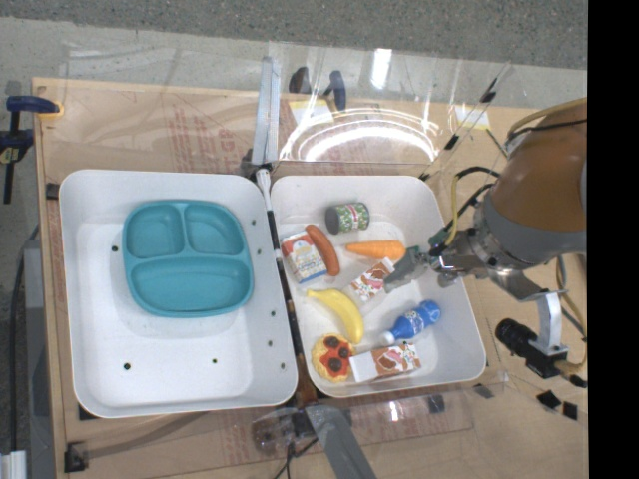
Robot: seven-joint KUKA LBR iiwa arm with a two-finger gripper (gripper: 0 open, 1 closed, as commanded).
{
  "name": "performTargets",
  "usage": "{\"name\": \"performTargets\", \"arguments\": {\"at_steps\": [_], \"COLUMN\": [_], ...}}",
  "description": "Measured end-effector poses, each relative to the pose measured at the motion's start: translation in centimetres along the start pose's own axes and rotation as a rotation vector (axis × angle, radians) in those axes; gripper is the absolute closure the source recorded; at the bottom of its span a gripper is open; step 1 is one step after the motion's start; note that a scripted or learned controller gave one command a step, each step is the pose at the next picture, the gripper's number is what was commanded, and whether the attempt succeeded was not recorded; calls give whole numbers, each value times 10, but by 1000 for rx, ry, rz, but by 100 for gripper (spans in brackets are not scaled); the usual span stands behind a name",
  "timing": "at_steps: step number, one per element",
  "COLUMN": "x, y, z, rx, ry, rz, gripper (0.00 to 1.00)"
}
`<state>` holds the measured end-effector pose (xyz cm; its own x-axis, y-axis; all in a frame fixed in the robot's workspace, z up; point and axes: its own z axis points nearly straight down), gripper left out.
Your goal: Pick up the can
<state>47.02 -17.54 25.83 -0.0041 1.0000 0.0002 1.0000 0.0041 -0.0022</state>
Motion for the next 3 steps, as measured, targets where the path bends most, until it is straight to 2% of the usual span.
{"name": "performTargets", "arguments": {"at_steps": [1, 2, 3], "x": [21, -16, -73], "y": [61, 42, 77], "z": [39, 160, 151], "rx": [1, 0, -2], "ry": [-1, -1, -1], "rz": [73, 53, -2], "gripper": [0, 0, 0]}}
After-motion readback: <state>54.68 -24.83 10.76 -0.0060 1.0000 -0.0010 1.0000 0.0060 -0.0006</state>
